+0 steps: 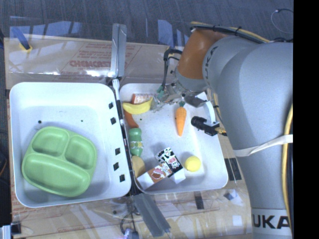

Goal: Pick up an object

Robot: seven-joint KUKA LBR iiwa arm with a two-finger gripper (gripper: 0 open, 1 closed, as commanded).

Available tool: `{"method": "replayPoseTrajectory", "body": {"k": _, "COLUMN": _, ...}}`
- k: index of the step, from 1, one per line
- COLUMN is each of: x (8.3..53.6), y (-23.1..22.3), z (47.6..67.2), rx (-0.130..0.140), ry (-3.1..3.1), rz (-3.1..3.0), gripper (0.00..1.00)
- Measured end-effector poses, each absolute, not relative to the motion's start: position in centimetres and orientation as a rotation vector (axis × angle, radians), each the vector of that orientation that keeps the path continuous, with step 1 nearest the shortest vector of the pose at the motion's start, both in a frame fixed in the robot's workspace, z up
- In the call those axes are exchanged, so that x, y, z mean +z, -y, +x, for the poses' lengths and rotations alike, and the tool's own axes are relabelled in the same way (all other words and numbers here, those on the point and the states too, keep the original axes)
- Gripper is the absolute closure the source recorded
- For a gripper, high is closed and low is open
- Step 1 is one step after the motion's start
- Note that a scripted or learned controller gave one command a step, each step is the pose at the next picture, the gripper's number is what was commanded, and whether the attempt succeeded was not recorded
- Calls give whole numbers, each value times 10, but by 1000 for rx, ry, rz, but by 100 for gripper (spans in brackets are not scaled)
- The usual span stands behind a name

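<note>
The right bin [219, 176] holds the loose objects. A yellow banana [137, 106] lies at its far left, with an orange packet [141, 98] just behind it. An orange carrot [180, 119] lies upright in the picture near the bin's middle. My gripper [163, 98] hangs low over the far edge of this bin, just right of the banana's tip and up-left of the carrot. Nothing is visibly held in it. The grey arm with its orange band [197, 54] covers the bin's right side.
A green bottle [135, 141], a brownish round fruit [137, 164], a cow-patterned box [169, 159], a yellow lemon [192, 163] and a red-brown carton [157, 174] crowd the near part of the right bin. The left bin [60, 98] holds a green divided plate [59, 161].
</note>
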State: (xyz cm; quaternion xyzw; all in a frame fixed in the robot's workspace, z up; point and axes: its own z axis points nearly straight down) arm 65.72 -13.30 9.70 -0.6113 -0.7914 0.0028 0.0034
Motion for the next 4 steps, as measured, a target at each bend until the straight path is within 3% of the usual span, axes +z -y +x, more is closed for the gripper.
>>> {"method": "replayPoseTrajectory", "body": {"k": 1, "x": 97, "y": 133, "z": 657, "rx": 9, "ry": 2481, "rz": -1915, "gripper": 0}}
{"method": "replayPoseTrajectory", "body": {"k": 2, "x": 89, "y": 206, "z": 647, "rx": -1, "ry": 2515, "rz": -1858, "gripper": 0}}
{"method": "replayPoseTrajectory", "body": {"k": 3, "x": 98, "y": 206, "z": 649, "rx": 2, "ry": 2524, "rz": -1854, "gripper": 100}}
{"method": "replayPoseTrajectory", "body": {"k": 4, "x": 208, "y": 211, "z": 631, "rx": 2, "ry": 2511, "rz": -1884, "gripper": 100}}
